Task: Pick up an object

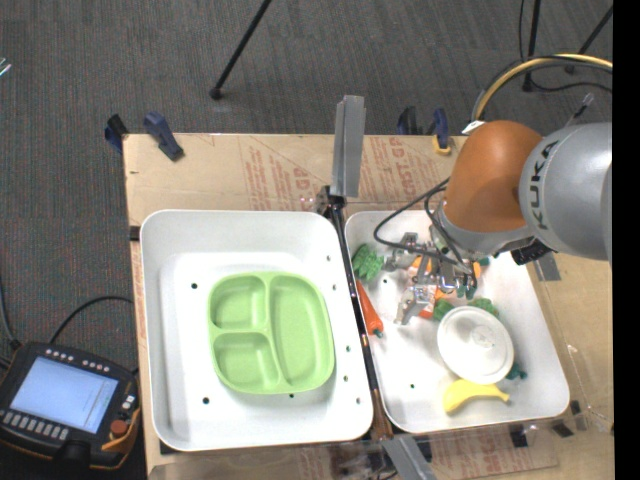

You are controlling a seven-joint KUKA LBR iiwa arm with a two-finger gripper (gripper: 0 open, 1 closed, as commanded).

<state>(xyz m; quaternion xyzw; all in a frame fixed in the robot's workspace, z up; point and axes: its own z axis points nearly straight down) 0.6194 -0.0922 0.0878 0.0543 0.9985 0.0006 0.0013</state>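
Note:
My gripper (424, 290) hangs low over the middle of the right bin (540, 308), below the arm's orange band (490, 173). A small orange piece (428, 310) lies right under it, and I cannot tell whether it is held. A green leafy toy (367, 261) lies to the gripper's left, with an orange carrot (370, 311) along the bin's left wall. To the lower right sits a white bowl (476, 344), and a yellow banana (474, 396) lies in front of it. Another green toy (486, 306) peeks out behind the bowl.
The left bin (170, 258) holds a green divided plate (270, 332). A grey upright post (348, 148) stands behind the gap between the bins. Blue clamps (160, 133) grip the bench's far edge. A teach pendant (65, 393) lies at the lower left.

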